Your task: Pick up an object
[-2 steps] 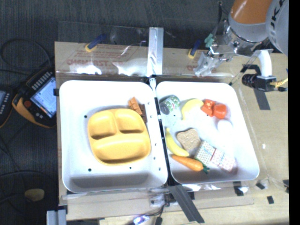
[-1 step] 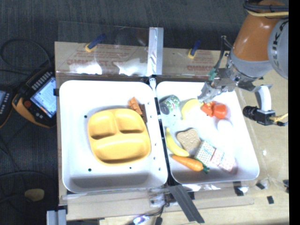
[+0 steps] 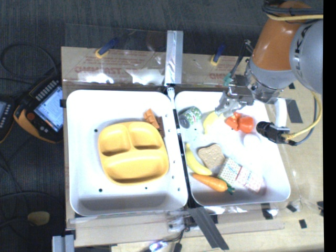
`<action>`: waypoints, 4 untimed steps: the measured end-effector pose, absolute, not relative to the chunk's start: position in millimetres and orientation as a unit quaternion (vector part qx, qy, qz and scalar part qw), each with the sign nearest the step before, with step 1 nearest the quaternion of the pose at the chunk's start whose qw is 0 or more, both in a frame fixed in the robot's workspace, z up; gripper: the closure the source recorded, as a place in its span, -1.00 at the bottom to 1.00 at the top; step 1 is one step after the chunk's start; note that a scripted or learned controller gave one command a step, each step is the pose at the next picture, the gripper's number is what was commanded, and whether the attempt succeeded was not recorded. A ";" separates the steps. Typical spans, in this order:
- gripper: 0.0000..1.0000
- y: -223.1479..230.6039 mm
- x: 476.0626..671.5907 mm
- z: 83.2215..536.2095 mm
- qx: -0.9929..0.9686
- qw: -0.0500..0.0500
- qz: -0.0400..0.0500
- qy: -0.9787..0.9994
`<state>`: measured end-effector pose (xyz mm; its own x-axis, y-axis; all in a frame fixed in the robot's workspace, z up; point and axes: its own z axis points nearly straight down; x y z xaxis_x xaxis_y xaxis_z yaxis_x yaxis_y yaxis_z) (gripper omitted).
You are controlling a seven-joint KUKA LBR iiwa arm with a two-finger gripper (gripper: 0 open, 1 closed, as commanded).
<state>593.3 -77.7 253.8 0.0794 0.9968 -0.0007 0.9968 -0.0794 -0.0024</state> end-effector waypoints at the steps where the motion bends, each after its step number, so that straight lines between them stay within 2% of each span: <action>1: -1.00 -77.7 593.3 253.8 -0.735 0.001 0.001 -0.678; 2: -1.00 -55.2 577.4 183.0 -0.657 0.001 0.000 -0.754; 3: -1.00 -103.9 617.5 155.0 -0.624 0.000 0.001 -0.781; 4: -1.00 -105.5 629.5 89.1 -0.605 -0.004 -0.002 -0.796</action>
<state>629.5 -105.5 89.1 -0.2687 0.9632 -0.0050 0.9632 0.2688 0.0081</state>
